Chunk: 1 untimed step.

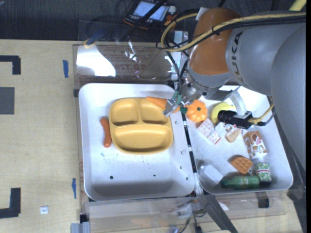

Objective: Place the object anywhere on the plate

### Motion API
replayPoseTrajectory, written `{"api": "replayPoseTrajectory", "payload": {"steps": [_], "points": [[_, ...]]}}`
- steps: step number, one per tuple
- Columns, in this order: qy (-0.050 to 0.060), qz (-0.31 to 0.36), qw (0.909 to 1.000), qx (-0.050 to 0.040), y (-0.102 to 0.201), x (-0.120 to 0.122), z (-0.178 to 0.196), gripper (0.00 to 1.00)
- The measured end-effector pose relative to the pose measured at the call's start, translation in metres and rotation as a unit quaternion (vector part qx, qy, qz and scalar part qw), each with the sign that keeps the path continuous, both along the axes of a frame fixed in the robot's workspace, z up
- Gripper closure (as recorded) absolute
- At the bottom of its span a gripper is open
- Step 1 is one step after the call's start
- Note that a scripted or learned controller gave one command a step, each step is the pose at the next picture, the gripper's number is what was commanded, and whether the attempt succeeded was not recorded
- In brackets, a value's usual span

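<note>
Hanging the gripper (173, 106) just beside the orange carrot (156, 102), which is lying at the top right corner of the yellow plate (141, 135). Not being able to tell whether open, closed or gripping. Probably needing to bring the carrot fully onto the plate next.

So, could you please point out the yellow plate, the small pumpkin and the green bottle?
yellow plate (141, 137): camera view, its large front compartment.
small pumpkin (197, 111): camera view, its orange body.
green bottle (240, 182): camera view, mid-body.
</note>
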State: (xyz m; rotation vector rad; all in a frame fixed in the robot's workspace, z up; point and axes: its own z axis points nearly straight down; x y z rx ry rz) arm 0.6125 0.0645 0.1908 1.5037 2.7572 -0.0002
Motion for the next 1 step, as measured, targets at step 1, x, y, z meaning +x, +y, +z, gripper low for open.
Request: {"api": "replayPoseTrajectory", "payload": {"steps": [1], "points": [[0.0, 0.0, 1.0, 0.0, 0.0, 0.0, 0.0002, 0.0]]}}
